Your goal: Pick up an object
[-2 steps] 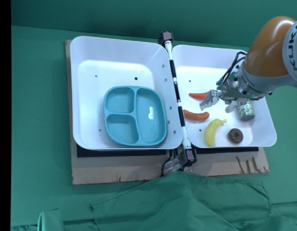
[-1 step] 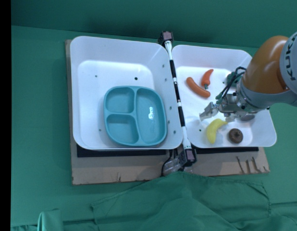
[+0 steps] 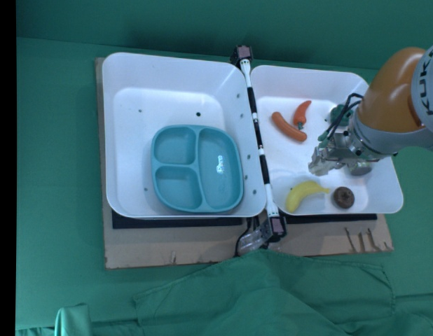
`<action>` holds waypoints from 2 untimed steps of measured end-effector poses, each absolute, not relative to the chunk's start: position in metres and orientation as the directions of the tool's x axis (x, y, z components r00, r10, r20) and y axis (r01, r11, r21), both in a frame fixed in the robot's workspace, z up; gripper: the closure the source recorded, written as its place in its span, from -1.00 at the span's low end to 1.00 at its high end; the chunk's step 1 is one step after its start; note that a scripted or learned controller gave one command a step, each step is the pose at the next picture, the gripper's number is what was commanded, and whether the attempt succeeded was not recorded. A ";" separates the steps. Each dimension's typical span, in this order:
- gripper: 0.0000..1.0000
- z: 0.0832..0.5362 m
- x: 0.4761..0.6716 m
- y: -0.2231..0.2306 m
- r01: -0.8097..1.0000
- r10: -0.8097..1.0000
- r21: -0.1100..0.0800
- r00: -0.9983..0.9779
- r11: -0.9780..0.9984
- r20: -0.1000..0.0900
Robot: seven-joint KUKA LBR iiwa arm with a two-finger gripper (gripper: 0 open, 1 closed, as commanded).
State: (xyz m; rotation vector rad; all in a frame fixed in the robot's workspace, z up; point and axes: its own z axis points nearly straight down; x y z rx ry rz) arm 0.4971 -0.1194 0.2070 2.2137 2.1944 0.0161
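Note:
The right bin [image 3: 385, 200] holds a yellow banana [image 3: 303, 193], a brown chocolate doughnut [image 3: 343, 197], an orange sausage [image 3: 289, 127] and a small red-orange chili pepper [image 3: 302, 113]. My gripper [image 3: 320, 164] hangs over the right bin, just above the banana and to the left of the doughnut, below and right of the sausage. Nothing shows between its fingers. The arm's orange band and grey wrist cover the bin's right part.
The left bin [image 3: 125, 82] holds a teal three-compartment plate [image 3: 197, 168]. A black and white divider rod [image 3: 257, 131] runs between the bins. Cardboard lies beneath both bins, and green cloth bunches up at the front.

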 end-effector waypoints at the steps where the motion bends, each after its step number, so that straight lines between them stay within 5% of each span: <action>1: 1.00 0.324 0.527 -0.180 1.000 1.000 0.006 0.005 -0.005 -0.004; 2: 1.00 0.369 0.523 -0.131 1.000 1.000 0.006 0.003 -0.003 -0.002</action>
